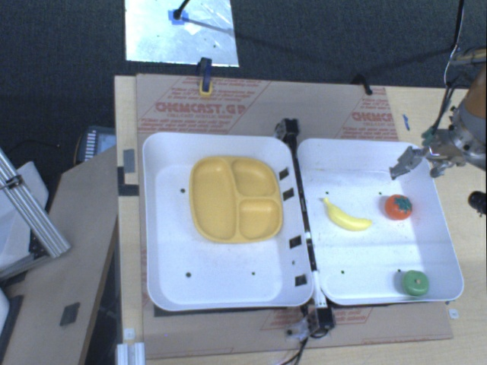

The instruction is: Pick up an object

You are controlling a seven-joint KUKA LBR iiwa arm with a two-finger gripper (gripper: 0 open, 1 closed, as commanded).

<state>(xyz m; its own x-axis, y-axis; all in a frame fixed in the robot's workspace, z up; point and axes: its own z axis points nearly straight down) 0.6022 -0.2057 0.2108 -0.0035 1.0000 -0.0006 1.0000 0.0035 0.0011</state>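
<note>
In the right bin (pixel 358 280) lie a yellow banana (pixel 347 217), an orange-red tomato-like fruit (pixel 397 207) with a green top, and a round green object (pixel 415 282) near the front right corner. My gripper (pixel 420 166) hangs over the bin's far right part, above and slightly behind the tomato. Its two fingers stand apart, open, with nothing between them. The banana lies well to the gripper's left and nearer the front.
A yellow divided plate (pixel 234 198) lies in the middle of the left bin (pixel 163 280). A black hinge strip (pixel 298 204) runs between the two bins. A shiny metal sheet (pixel 181 21) lies on the floor behind the bench.
</note>
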